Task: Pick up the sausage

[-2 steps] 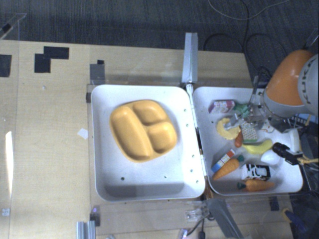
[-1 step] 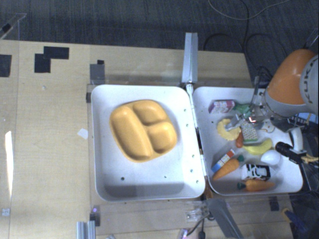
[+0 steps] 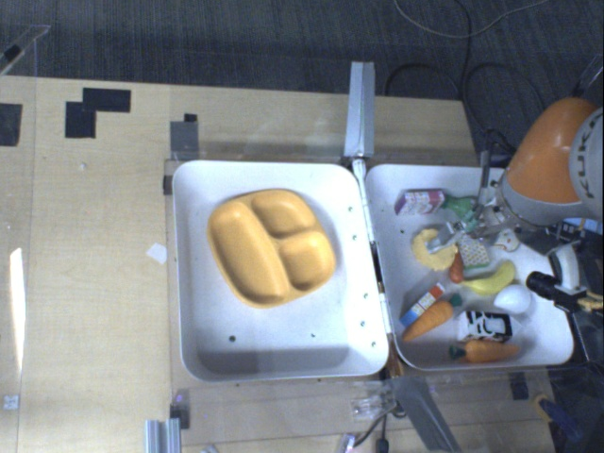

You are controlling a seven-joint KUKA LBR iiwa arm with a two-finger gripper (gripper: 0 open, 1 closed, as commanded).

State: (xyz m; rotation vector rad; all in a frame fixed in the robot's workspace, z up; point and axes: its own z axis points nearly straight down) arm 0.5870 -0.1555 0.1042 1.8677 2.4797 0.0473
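A: From the camera above, where is the sausage [image 3: 457, 268]?

B: It looks like the small reddish thing in the right bin [image 3: 557, 347], lying between the yellow ring [image 3: 429, 248] and the banana [image 3: 493, 278]. It is too small to be sure.

A: And the tool [image 3: 475, 226]?

B: It hangs low over that bin, just above the sausage, likely so it can come down on it. Whether it is open or closed cannot be told.

A: And the other bin?

B: The left bin [image 3: 193, 253] holds a yellow tray [image 3: 271, 245], well apart from the toys.
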